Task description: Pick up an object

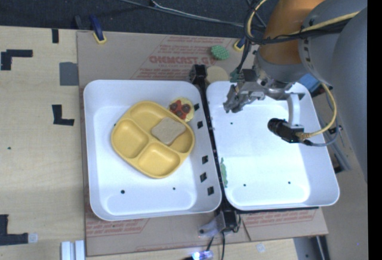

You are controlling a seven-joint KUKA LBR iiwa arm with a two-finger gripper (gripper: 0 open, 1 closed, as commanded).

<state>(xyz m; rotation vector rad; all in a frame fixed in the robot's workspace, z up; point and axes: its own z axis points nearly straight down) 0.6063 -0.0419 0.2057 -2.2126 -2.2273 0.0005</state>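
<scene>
Faint red lettering on cardboard sheet (173,53), unreadable.

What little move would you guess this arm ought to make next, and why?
Probably shift toward the left bin. The gripper hangs over the right bin's upper left corner, while the things worth grabbing, a slice of bread on a yellow tray and a small dark red item, lie in the left one.

Bench (36,151) w/ two white bins (98,193)
</scene>
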